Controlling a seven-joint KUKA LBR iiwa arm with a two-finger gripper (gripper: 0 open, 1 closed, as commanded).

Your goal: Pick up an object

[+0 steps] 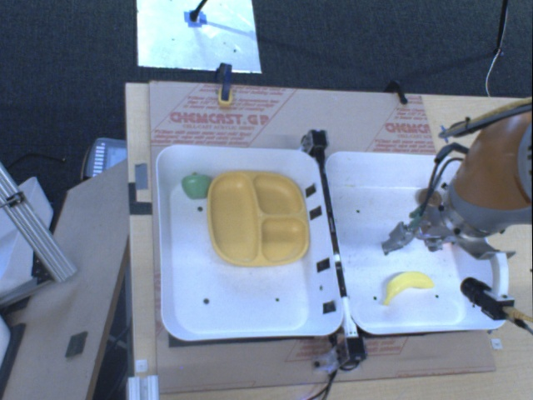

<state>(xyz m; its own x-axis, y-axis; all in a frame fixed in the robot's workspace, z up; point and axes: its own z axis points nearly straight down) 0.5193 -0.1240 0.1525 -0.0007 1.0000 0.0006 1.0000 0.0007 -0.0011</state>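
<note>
While the grey arm reaches in from the right of the frame, its end effector [400, 238] is seen low over the right bin [366, 190], near the bin's middle. Whether it is spread or pressed together cannot be told. A yellow banana [406, 285] lies just below it, at the lower right. In the left bin [179, 307] a yellow divided plate [256, 217] is placed, with a green object [194, 184] touching its upper-left edge.

- The arm [491, 194] is big and round, with a wide orange band on top.
- Below the band it is grey.
- Thin dark cables curve beside it.
- The gripper [400, 238] is small, grey metal.
</note>
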